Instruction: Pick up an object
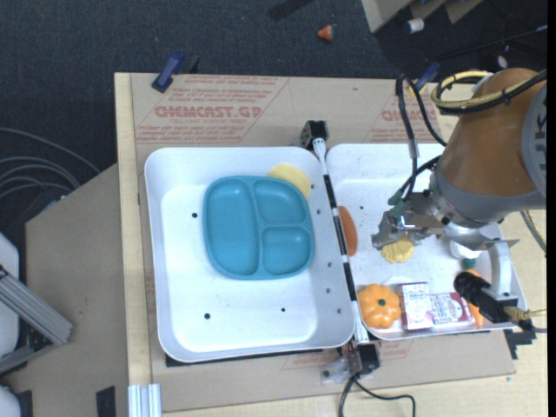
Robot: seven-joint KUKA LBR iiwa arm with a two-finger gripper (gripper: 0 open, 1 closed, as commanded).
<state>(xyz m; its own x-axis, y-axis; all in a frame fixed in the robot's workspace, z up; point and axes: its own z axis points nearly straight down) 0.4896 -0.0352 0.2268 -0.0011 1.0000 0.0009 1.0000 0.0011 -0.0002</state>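
Observation:
In the right bin (373, 159), my gripper (393, 230) hangs low over the middle of the floor. A small pale yellow lump (399, 251) lies right below its tip, touching or nearly touching it. An orange sausage-shaped piece (347, 229) lies along the bin's left wall. At the front sit an orange pumpkin (379, 306) and a pink and white packet (430, 307), side by side. The grey and orange arm (491, 150) hides the bin's right part.
The left bin (174, 259) holds a blue divided plate (257, 226) with a yellow round thing (292, 178) behind its far right corner. Black clips (314, 132) join the bins at the back and front. Cardboard lies under both bins.

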